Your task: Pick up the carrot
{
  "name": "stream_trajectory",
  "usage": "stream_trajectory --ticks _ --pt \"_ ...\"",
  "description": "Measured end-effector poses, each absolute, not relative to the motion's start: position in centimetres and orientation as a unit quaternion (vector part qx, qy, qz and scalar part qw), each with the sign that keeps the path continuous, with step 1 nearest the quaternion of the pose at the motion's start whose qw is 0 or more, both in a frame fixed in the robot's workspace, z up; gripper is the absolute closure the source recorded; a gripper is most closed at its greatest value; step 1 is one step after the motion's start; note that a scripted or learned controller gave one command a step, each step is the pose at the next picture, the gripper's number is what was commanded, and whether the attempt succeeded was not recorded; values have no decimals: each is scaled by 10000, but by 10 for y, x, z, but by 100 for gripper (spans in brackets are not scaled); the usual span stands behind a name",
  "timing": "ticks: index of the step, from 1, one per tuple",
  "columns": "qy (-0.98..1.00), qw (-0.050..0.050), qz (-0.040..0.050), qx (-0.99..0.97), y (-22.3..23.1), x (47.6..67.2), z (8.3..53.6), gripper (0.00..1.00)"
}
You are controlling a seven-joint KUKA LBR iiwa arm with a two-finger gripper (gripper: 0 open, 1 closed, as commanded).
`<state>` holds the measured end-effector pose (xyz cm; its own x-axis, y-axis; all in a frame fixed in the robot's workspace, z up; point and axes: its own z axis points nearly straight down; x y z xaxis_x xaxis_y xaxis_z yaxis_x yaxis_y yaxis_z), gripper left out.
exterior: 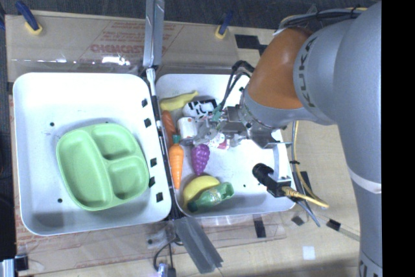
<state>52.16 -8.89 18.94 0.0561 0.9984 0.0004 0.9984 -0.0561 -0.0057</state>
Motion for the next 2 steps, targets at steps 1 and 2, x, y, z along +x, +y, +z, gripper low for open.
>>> stream_trajectory --ticks 1,2 --pt "-7488 -65 -5 -6628 -98 511 96 0" --pt "-7047 30 15 -7095 -95 476 89 0"
